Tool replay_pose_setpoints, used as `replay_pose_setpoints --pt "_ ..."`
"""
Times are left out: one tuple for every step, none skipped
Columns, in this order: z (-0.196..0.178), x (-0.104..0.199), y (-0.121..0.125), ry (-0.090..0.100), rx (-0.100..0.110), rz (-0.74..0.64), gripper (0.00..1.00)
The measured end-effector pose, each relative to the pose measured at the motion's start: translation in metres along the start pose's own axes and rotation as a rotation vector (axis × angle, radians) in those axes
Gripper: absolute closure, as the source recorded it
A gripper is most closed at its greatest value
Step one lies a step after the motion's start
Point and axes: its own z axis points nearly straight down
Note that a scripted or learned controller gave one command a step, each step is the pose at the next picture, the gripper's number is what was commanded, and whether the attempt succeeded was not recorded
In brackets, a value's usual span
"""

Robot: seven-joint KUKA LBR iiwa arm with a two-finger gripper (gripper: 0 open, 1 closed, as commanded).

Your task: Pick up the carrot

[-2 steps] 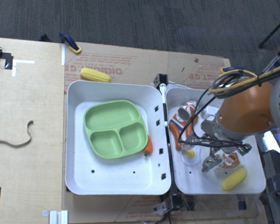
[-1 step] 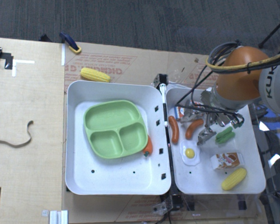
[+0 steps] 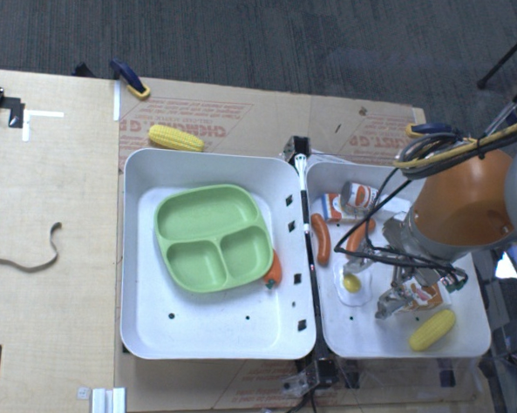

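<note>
The carrot [image 3: 275,269], small and orange with a green tip, lies in the left bin [image 3: 138,325], tucked against the right edge of the green divided plate [image 3: 213,237]. My gripper [image 3: 390,304] hangs low over the right bin [image 3: 364,343], well to the right of the carrot, between a yellow lemon-like piece [image 3: 352,284] and a corn cob [image 3: 432,330]. The arm's orange band [image 3: 464,205] and cables cover the bin's back right part. I see nothing between the gripper's tips.
The right bin also holds a red sausage [image 3: 321,238], a second orange-red piece [image 3: 355,236], a small can [image 3: 358,197] and a printed packet [image 3: 424,295]. Another corn cob [image 3: 175,138] lies on the cardboard behind the left bin.
</note>
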Motion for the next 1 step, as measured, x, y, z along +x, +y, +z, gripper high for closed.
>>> replay_pose_setpoints --pt "0.0004 -0.0468 -0.0132 -0.002 0.000 0.121 0.00"
